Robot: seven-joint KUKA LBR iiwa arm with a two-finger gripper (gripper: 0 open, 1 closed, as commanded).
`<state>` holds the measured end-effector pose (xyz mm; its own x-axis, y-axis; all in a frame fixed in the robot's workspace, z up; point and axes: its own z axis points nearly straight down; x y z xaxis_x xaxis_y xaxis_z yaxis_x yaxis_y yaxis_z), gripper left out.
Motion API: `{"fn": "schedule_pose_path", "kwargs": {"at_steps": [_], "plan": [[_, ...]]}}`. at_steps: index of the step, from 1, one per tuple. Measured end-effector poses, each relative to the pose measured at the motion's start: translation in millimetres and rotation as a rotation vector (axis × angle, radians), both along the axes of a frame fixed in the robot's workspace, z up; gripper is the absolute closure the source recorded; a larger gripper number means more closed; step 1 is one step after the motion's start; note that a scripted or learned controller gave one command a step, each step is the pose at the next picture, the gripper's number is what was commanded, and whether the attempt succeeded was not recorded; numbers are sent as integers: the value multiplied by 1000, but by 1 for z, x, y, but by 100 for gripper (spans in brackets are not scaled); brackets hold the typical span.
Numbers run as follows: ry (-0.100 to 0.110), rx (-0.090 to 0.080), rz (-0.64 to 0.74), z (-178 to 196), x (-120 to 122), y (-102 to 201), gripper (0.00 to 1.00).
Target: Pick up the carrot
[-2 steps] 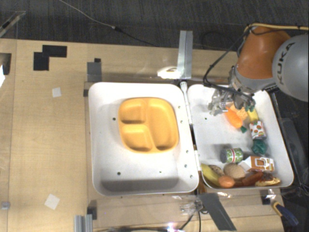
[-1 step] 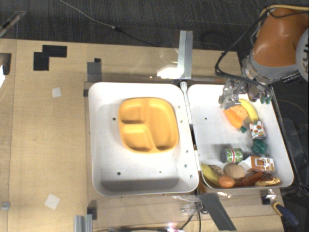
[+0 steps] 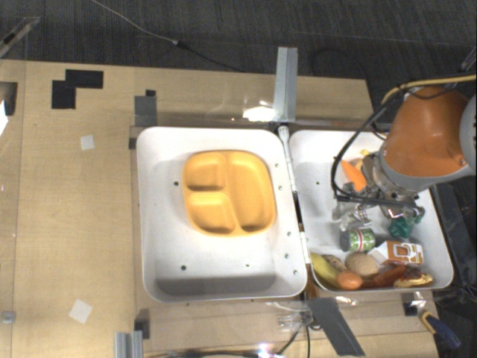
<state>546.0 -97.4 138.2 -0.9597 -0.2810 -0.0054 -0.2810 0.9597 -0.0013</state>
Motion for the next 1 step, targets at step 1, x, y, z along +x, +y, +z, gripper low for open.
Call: {"fn": "schedule_pose_path", "kwargs": {"at_steps": [1], "plan": [[-4,2,-508,-30,-8,-57,100]]}}
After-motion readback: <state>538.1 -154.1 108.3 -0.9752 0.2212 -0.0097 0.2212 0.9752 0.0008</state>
